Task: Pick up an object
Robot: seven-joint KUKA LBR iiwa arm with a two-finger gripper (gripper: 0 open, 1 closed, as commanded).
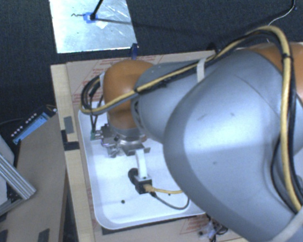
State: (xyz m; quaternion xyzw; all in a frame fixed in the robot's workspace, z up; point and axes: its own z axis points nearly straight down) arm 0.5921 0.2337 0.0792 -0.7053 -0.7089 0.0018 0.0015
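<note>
My gripper [116, 143] hangs over the back left part of the left white bin [104, 201], just under the orange band [120, 86] of the wrist. The big grey arm [225, 135] comes in from the right and hides most of both bins. The metal gripper body is seen from above, and what lies beneath it is hidden. On the bin floor near the front sits a tiny dark speck [123, 201], too small to identify.
A shiny silver sheet [91, 20] lies on the dark cloth behind the bench. An aluminium rail [3, 170] and a blue strip [30, 125] stand to the left, outside the bins. The brown bench edge [73, 155] borders the left bin.
</note>
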